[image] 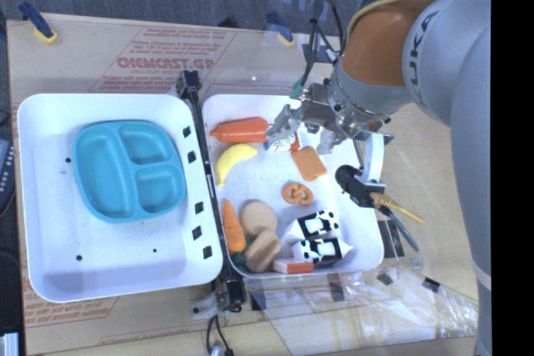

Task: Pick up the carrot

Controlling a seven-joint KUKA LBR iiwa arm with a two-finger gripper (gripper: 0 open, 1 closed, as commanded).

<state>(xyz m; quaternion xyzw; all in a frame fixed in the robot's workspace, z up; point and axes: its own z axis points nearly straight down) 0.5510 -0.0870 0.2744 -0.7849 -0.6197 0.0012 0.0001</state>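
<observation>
Over the right-hand bin (367, 250), the grey arm's gripper (304, 133) hangs above the back half with its fingers spread wide, nothing between them. Against that bin's left wall lies the carrot (234, 228), well apart from the gripper, beside a banana (234, 160). A blue divided plate (129, 170) sits in the left bin (50, 263).

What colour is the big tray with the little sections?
The sectioned tray is light blue, in the camera view.

Red "CHEMCAST GP" print on brown bench sheet (158, 54), smaller lines unreadable
</observation>
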